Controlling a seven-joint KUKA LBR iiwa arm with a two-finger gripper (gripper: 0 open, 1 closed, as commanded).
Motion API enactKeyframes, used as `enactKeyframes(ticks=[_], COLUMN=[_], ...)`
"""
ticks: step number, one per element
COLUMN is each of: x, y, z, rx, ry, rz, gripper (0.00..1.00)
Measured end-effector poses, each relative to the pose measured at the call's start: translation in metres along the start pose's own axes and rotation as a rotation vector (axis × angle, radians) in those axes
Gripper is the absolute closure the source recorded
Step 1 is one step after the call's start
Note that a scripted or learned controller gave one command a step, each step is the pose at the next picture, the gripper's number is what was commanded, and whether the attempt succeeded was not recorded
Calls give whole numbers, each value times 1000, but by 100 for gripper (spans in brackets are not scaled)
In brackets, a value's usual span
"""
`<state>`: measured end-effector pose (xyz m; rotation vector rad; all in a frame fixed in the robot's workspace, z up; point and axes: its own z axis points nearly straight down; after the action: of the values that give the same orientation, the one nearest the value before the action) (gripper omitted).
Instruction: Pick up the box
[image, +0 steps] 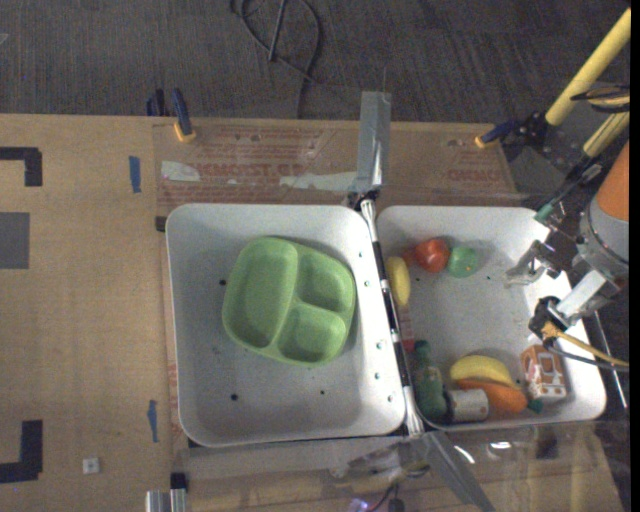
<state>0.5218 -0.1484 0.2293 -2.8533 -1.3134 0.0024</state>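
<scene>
The box (545, 372) is a small orange and white carton. It lies in the right bin (480, 315), in that bin's near right corner, next to an orange carrot (498, 397). My gripper (553, 292) hangs over the right edge of the same bin, a little beyond the box and above it. It is apart from the box, with nothing seen in its grasp. The grey arm with its orange band (612, 190) comes in from the right.
The right bin also holds a yellow fruit (398, 280), a red tomato (432, 254), a green apple (462, 262), a green bottle (428, 378), a can (466, 404) and a banana (482, 368). A green divided plate (290, 298) lies in the left bin (200, 380).
</scene>
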Motion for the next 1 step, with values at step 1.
enactKeyframes(ticks=[1], x=[42], y=[-36], z=[140], rx=[-7], ry=[7], rz=[-8], gripper=[0])
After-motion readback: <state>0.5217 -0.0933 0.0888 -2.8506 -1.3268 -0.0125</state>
